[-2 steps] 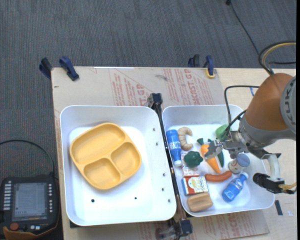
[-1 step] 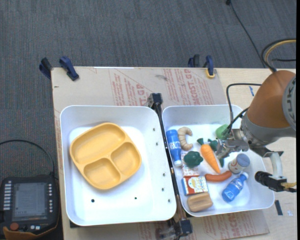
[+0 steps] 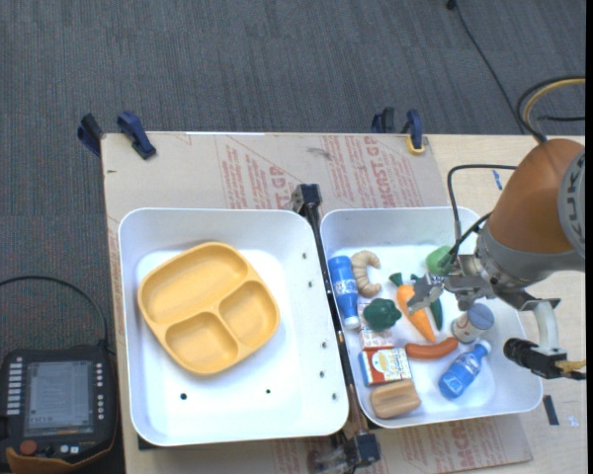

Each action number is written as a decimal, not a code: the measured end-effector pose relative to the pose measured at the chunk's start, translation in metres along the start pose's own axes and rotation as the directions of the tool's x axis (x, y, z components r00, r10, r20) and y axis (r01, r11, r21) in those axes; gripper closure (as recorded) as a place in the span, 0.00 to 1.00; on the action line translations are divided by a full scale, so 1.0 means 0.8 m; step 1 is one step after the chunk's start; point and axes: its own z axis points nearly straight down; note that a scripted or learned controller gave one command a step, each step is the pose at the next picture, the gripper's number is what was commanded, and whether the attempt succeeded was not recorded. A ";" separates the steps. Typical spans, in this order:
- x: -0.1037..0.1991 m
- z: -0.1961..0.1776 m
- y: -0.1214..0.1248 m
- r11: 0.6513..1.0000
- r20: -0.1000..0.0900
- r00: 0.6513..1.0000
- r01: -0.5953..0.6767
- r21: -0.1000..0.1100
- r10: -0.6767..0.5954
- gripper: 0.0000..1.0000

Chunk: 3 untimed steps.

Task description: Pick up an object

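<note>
Grey carpet surrounds the bench; nearest, the toast (image 3: 395,399) and blue bottle (image 3: 465,372) crowd the right bin's (image 3: 519,399) front wall. Farther back, the gripper (image 3: 430,294) hovers over the carrot (image 3: 415,316), apparently lining up; jaws released, clasping nothing. Beyond, the croissant (image 3: 368,270) waits.

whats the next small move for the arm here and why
Probably lower straight down and close. The gripper hovers in the right bin over the orange carrot, nothing visibly held, while the green toy and sausage crowd close.
</note>
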 end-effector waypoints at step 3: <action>0.004 0.055 0.105 1.000 0.002 1.000 0.011 -0.001 -0.011 0.00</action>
